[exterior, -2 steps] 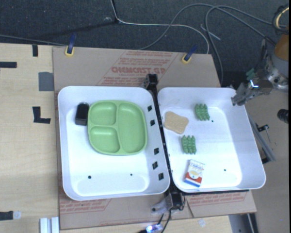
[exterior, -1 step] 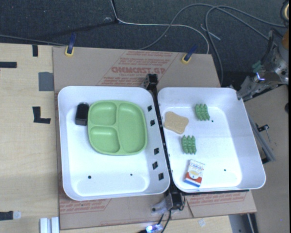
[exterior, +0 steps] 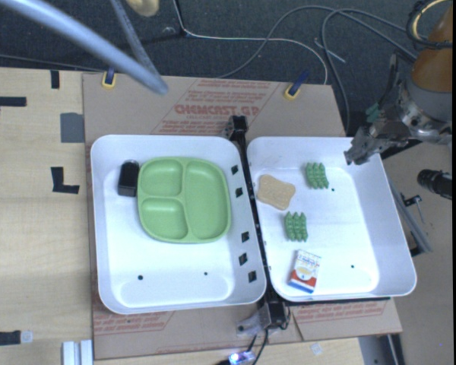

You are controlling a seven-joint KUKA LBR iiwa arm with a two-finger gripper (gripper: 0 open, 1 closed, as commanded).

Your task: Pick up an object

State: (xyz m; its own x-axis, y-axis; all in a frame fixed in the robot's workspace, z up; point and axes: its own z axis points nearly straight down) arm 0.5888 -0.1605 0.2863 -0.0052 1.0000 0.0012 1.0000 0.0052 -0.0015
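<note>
Camera view: pincer [exterior: 359,152], grip state unclear, hovers right of green block [exterior: 315,175]

The arm [exterior: 429,74] comes in at the bench's right edge, toward the far right corner. Its orange band sits high against that edge, with the grey wrist below it angling down and leftward. The tool [exterior: 357,152] hangs at the end of the wrist, dark and tilted, its tip over the far right rim of the right-hand bin [exterior: 391,226], at the bin's upper right corner. Nothing can be seen between its tips. The tool stands above the rim rather than down on the bin's floor.
</note>
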